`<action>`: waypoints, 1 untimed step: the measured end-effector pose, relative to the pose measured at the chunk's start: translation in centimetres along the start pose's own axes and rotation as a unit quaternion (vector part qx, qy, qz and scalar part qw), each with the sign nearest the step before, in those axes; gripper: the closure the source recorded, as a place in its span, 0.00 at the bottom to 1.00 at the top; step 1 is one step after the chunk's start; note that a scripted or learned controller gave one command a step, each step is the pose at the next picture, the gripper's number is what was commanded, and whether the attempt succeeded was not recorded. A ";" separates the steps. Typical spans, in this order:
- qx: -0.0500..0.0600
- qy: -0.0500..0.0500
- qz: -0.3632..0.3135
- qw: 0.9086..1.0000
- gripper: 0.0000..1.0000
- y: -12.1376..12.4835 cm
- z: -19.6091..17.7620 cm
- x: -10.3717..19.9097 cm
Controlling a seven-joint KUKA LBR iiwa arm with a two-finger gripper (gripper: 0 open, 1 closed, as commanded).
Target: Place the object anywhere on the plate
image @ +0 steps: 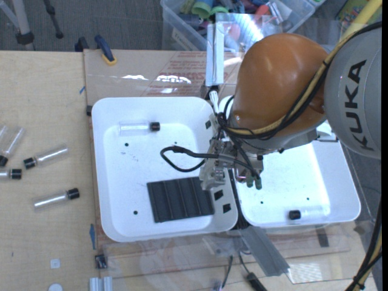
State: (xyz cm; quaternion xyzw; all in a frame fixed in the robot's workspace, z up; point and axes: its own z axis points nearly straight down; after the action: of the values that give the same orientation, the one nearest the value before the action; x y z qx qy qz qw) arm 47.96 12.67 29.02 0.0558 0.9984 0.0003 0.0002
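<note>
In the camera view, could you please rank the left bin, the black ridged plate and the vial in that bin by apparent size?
1. Left bin
2. Black ridged plate
3. Vial

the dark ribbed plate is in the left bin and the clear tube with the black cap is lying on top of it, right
Not quite. The dark ribbed plate is in the left bin, but the clear tube with the black cap lies on the bin's white floor near the far wall, well apart from the plate, not on it. The camera view shows this.
</note>
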 end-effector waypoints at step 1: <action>0.000 -0.004 -0.159 0.987 1.00 -2.4 -7.6 -4.0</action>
State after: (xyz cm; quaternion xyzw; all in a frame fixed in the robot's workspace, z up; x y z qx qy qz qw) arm 51.64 9.80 36.60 -0.1036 0.9946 0.0006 0.0038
